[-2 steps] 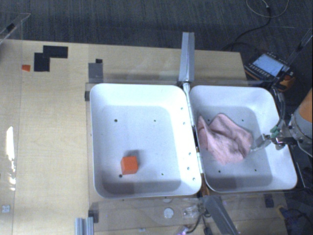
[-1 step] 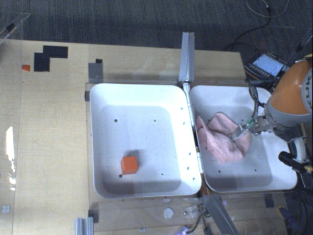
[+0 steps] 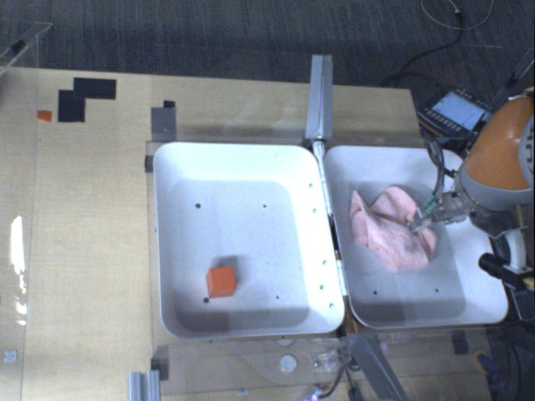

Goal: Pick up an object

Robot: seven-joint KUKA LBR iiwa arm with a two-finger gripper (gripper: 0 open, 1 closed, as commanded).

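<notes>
The pincer (image 3: 425, 216) is down on the pink cloth (image 3: 391, 228) in the right bin (image 3: 493, 307), near its right edge; its spread I cannot tell. Grasping seems underway; next, close firmly and lift straight up.

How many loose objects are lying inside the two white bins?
2: an orange block in the left bin, and a pink cloth in the right bin. The cloth or the arm may hide something small.
</notes>
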